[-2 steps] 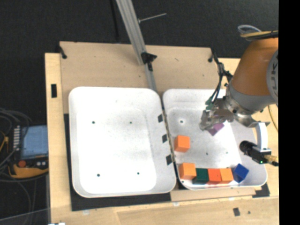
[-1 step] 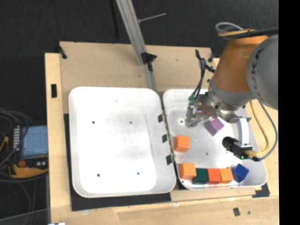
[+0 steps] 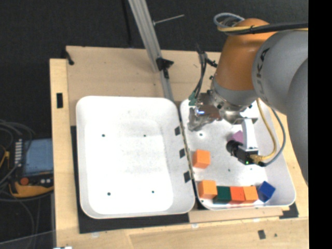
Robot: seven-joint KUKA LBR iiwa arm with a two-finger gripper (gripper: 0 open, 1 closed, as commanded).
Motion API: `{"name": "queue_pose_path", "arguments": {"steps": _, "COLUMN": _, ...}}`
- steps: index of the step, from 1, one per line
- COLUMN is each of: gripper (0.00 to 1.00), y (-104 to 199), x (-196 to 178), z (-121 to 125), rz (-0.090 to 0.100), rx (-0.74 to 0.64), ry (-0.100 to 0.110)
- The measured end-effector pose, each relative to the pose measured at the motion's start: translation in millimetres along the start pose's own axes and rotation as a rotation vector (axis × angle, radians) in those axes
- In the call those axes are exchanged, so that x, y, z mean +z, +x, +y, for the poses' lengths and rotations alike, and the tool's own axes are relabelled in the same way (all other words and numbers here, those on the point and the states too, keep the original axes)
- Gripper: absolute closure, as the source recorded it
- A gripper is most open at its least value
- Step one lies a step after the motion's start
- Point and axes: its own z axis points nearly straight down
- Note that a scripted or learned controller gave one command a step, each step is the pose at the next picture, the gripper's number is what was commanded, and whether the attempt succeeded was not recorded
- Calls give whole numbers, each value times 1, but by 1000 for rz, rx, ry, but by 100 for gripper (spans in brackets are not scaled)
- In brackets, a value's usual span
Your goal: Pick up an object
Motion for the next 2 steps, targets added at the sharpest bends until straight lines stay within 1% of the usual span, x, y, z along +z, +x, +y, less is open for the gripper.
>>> {"name": "queue_pose_path", "arguments": {"steps": 1, "gripper": 100, "y": 44, "x": -6, "z": 24, "rz": 0, "rx": 0, "ry": 0}}
{"name": "queue_pose_path", "arguments": {"steps": 2, "gripper": 100, "y": 88, "x": -6, "z": 40, "rz": -1, "rx": 2, "ry": 0}}
